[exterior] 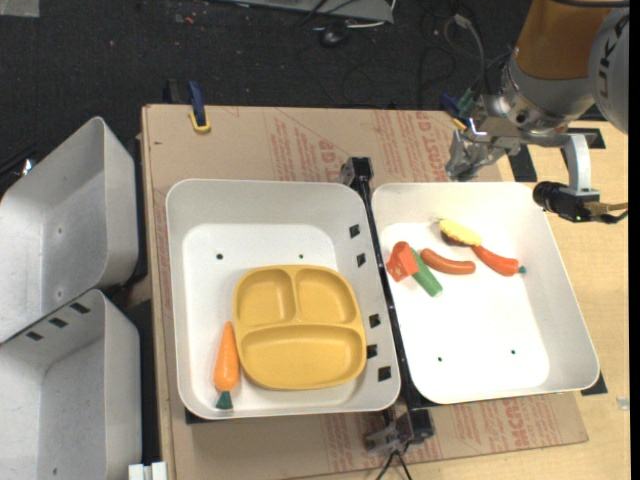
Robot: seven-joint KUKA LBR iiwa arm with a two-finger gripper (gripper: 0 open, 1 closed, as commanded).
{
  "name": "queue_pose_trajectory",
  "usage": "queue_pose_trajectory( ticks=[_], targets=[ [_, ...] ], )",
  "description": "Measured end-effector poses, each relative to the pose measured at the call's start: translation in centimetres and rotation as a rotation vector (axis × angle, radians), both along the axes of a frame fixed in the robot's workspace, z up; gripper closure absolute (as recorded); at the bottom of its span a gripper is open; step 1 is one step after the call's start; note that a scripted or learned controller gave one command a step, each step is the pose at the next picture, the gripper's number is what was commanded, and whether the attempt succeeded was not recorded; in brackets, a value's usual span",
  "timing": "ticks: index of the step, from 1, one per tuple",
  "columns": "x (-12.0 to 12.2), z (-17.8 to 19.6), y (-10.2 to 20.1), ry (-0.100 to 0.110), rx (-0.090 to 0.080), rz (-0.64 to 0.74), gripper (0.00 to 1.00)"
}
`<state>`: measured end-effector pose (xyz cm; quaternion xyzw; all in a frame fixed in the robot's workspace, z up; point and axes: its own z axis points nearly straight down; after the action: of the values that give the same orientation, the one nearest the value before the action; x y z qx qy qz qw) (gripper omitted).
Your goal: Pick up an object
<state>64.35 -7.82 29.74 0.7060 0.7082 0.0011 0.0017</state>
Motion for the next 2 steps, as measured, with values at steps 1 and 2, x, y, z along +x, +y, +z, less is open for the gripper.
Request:
queue_pose_trajectory(
  ticks=[1,2],
  targets=[
    [0.7,-1.6,5.5,0.005,0.001,0.004,1.0],
    [0.1,-4.0,10.9,0.006,0.002,0.004,1.0]
  ],
)
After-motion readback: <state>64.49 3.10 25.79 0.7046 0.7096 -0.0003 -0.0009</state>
